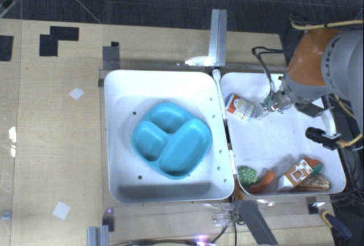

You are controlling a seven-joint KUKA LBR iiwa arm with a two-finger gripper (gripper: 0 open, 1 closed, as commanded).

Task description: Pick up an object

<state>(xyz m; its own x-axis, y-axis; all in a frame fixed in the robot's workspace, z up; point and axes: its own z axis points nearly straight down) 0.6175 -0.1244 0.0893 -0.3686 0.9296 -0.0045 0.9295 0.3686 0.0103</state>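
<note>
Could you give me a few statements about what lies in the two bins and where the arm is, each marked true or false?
1. A blue divided plate lies in the left bin. True.
2. The small carton lies in the left bin beside the plate. False: it lies in the right bin, near that bin's upper left corner.
3. The hand is over the right bin, close to the carton's right side. True.
4. The toy vegetables lie along the right bin's top edge. False: they lie along its bottom edge.
5. The plate is red. False: it is blue.
</note>
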